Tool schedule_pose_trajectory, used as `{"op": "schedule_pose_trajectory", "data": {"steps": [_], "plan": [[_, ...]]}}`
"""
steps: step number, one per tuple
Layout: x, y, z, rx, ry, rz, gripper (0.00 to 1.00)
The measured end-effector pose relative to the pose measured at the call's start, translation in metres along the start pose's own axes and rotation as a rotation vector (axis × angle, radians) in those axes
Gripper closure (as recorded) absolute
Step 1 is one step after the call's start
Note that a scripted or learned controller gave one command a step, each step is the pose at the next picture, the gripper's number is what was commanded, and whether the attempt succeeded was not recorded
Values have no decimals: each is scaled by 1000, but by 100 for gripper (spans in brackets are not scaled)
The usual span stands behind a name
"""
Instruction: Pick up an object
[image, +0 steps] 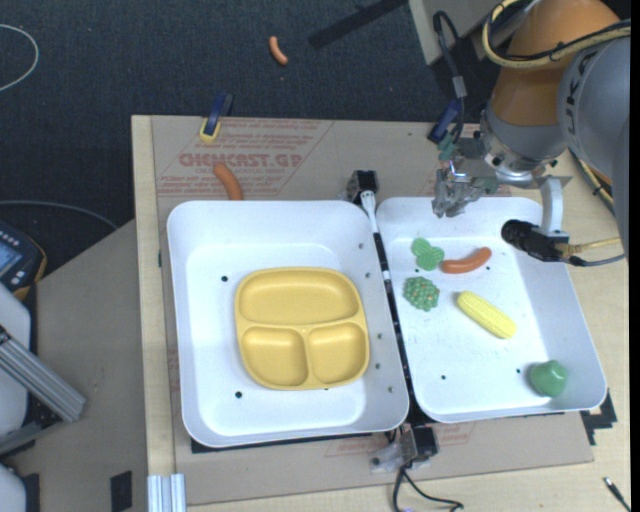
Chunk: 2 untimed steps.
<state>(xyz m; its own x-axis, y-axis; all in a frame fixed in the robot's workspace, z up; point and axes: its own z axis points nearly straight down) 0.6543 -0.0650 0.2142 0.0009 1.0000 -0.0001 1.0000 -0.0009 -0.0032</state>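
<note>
My gripper (452, 200) hangs over the far left corner of the right bin (575, 325), with nothing seen between its fingers. In that bin lie a green broccoli piece (427, 254), a red-orange sausage (466, 262), a bumpy green ball (421, 293), a yellow corn cob (486, 314) and a green pepper-like piece (547, 378) at the near right. The nearest objects, the broccoli and the sausage, sit a little below the gripper in the view.
The left bin (195, 300) holds a yellow divided plate (300, 326). An orange sausage (229, 181) and a blue-yellow clamp (213, 120) lie on the cardboard behind it. A black clamp (362, 185) sits between the bins at the far edge.
</note>
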Motion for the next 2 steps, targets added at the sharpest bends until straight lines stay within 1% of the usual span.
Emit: {"op": "schedule_pose_trajectory", "data": {"steps": [1,2], "plan": [[-1,8,-17,-7,-1,-3,100],[-10,-4,-7,0,0,0,100]]}}
